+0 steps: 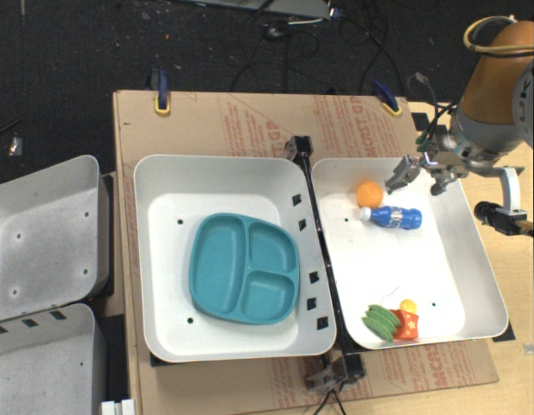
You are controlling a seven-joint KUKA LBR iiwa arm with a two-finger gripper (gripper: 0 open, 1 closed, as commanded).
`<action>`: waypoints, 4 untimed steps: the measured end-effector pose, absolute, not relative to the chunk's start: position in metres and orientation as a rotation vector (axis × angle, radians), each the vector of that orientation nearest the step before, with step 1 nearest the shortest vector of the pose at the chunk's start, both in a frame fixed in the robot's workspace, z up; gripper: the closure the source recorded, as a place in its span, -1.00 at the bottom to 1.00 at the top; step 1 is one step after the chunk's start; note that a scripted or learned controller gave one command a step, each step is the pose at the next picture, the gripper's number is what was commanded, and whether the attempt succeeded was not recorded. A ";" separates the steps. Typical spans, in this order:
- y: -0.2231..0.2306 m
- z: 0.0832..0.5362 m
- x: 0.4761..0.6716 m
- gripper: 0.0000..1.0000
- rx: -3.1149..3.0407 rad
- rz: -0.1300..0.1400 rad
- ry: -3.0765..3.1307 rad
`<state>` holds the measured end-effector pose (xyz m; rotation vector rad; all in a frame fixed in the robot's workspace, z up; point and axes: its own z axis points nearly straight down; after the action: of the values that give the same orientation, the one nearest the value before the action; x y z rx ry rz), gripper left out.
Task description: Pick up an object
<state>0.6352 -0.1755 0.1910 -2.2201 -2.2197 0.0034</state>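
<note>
Camera view shows me the gripper (421, 175) spread wide with nothing between its fingers, above the right bin (448, 271). Just below sit an orange ball (369, 194) and a blue bottle (395, 218) (touching each other).

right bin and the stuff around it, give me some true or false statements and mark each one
1. The orange ball lies in the right bin. True.
2. The teal divided plate sits in the right bin. False: it is in the left bin.
3. The blue bottle lies on its side beside the orange ball. True.
4. The gripper holds the blue bottle. False: its fingers are spread open above the bin's far edge, with nothing between them.
5. The green vegetable lies at the bin's far edge. False: it is near the front edge.
</note>
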 end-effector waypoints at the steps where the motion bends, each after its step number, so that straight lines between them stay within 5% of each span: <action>1: -0.168 0.146 0.637 -1.00 -2.218 0.002 -2.224; 2: -0.168 0.099 0.641 -1.00 -2.226 -0.010 -2.226; 3: -0.168 0.112 0.642 1.00 -2.226 -0.011 -2.232; 4: -0.161 0.171 0.648 1.00 -2.221 -0.005 -2.228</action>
<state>0.6481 -0.1609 0.1711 -2.2209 -2.2283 -0.0046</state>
